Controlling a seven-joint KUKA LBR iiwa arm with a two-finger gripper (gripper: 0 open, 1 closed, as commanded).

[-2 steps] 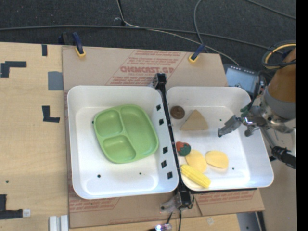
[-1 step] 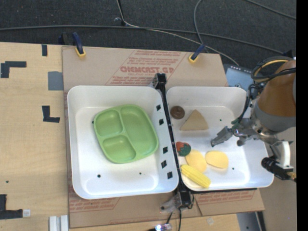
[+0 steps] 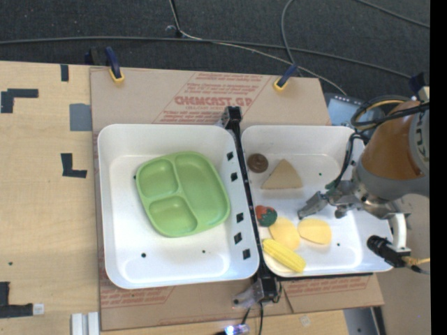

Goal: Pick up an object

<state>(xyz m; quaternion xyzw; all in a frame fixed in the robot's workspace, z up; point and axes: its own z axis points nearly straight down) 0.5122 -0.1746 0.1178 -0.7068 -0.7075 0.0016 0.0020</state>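
Note:
The right bin [image 3: 307, 137] holds several toy foods. There is a brown round piece [image 3: 258, 162], a tan wedge [image 3: 282, 176], a red and green piece [image 3: 265, 215], two yellow lumps [image 3: 284, 233] [image 3: 316, 232] and a corn cob [image 3: 283, 257]. My gripper [image 3: 325, 210] hangs over the middle right of this bin, just above the right yellow lump. It is open, with one finger [image 3: 309, 206] pointing left and the other [image 3: 341, 211] to its right, and nothing is between them.
The left bin [image 3: 112, 187] holds a green divided plate [image 3: 183, 193]. A black divider [image 3: 241, 194] runs between the bins. The arm's orange band [image 3: 387, 149] rises at the right edge. Cables cross the dark floor behind the bench.

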